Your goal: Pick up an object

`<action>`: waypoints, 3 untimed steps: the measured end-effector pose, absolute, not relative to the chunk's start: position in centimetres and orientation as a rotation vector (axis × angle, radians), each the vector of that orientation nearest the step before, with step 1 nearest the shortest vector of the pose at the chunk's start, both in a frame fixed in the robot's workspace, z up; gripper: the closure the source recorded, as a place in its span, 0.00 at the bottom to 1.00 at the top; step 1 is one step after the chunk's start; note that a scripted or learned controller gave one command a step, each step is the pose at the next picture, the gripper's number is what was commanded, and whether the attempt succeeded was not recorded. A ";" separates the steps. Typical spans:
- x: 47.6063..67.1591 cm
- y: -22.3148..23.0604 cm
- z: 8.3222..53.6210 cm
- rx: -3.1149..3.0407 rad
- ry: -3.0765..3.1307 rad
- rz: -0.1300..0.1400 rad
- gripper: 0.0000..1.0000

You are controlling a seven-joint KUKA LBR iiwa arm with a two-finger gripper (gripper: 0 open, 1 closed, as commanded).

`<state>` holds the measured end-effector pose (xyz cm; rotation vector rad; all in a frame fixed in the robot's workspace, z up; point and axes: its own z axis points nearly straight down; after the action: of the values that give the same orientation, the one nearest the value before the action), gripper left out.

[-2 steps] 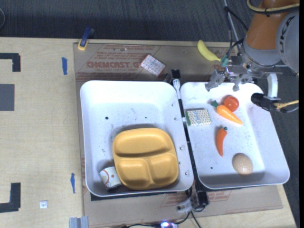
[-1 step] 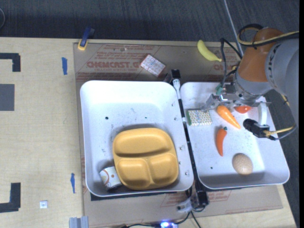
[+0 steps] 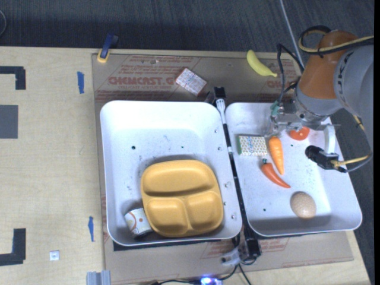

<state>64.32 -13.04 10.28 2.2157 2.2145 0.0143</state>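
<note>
Tool (image 3: 285, 122) is noted over the right bin (image 3: 338, 209), near that bin's 12 o'clock rim. Whether it is spread or pressed together cannot be told, and a hold on anything cannot be made out. The grey arm with its orange band (image 3: 320, 70) is seen at the tool's 1 o'clock.

An orange carrot (image 3: 276, 154) is found just at the tool's 6 o'clock. Its thick end is turned toward the tool and its tip toward 6 o'clock. Contact between the two cannot be judged.

A red-orange carrot-like piece (image 3: 275, 174) is laid slantwise, from 10 to 4 o'clock, close against the orange carrot's tip. A green-and-white packet (image 3: 252, 144) is set just beside the orange carrot at its 9 o'clock. A small red-orange round piece (image 3: 298, 133) is seen at the tool's 4 o'clock. A brown egg-shaped object (image 3: 303, 205) is placed toward the bin's 5 o'clock, well apart from the carrots.

In the left bin (image 3: 119, 123), a yellow divided tray (image 3: 181, 196) is recorded in the 6 o'clock half. A small white ball with orange marks (image 3: 136, 220) is pressed against it at its 8 o'clock.

Outside the bins, on the printed cardboard sheet (image 3: 148, 70), a yellow banana (image 3: 261, 64) is noted at the tool's 11 o'clock. A patterned packet (image 3: 190, 81) is noted past the left bin's 12 o'clock rim.
</note>
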 end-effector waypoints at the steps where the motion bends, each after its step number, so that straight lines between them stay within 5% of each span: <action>1: 64.3 -13.0 10.3 2.216 2.215 0.014 0.00; 2: 57.9 -11.2 8.9 2.217 2.215 0.011 0.00; 3: 58.1 -11.2 10.1 2.216 2.211 0.017 1.00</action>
<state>58.05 -11.19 10.10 2.2158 2.2108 0.0165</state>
